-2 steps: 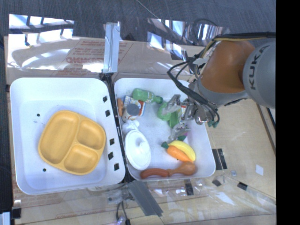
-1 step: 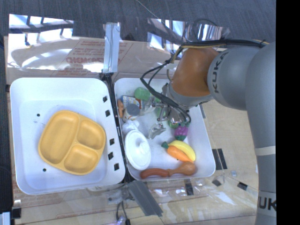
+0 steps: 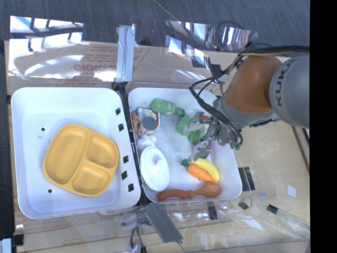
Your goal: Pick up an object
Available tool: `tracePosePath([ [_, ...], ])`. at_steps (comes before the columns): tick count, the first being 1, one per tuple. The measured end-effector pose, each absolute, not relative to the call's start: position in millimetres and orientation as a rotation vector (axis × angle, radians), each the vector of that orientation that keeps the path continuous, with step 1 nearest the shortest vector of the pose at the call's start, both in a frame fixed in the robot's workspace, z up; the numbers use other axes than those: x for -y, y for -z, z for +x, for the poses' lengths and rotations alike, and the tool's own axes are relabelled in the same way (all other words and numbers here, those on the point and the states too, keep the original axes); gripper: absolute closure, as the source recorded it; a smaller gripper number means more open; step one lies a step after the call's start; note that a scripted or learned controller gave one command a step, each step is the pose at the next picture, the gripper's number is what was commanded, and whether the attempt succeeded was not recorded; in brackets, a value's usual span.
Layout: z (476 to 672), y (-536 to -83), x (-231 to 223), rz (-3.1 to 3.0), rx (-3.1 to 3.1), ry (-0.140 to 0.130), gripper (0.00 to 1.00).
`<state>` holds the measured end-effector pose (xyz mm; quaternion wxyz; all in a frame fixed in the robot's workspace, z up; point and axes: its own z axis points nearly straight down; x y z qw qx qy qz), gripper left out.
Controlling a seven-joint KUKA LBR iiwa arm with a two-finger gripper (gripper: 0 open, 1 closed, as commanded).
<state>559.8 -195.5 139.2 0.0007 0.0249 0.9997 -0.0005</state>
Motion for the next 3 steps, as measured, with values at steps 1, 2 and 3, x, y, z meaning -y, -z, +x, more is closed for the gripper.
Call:
tracePosePath([
  [1,566.0,-91.5,149.5,0.256,-3.133,-0.002,0.00],
  [2,567.6,-102.7,148.5,0.245,-3.131,0.000,1.00],
  [3,637.4,-172.5,163.9,0.388,-3.109,0.002,1.00],
])
